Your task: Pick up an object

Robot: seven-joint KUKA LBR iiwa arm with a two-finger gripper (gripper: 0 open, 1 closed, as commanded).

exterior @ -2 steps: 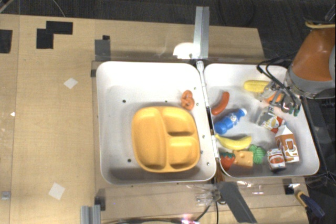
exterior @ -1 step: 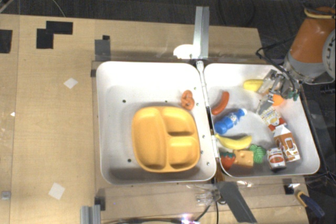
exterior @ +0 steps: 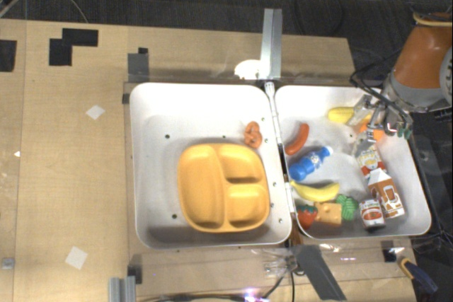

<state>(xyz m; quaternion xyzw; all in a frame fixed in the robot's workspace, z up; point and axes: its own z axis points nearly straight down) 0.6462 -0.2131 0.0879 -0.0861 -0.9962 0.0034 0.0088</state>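
Camera view: the table [exterior: 64, 173] carries two white bins. The left bin [exterior: 152, 117] holds a yellow divided tray [exterior: 223, 187]. The right bin [exterior: 414, 216] holds crowded toy food. The hand [exterior: 375, 120] hangs near that bin's far right corner, just beside a yellow banana [exterior: 341, 114]; its state cannot be told. A straight descent onto one separated item is advised.

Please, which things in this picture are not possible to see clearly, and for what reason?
- Gripper, camera view: too small and cluttered to tell how its fingers stand or whether it holds anything.
- Arm: cut off by the right edge.
- Bottle label: print too small to read.
- Red item in the right bin: partly hidden by the banana.
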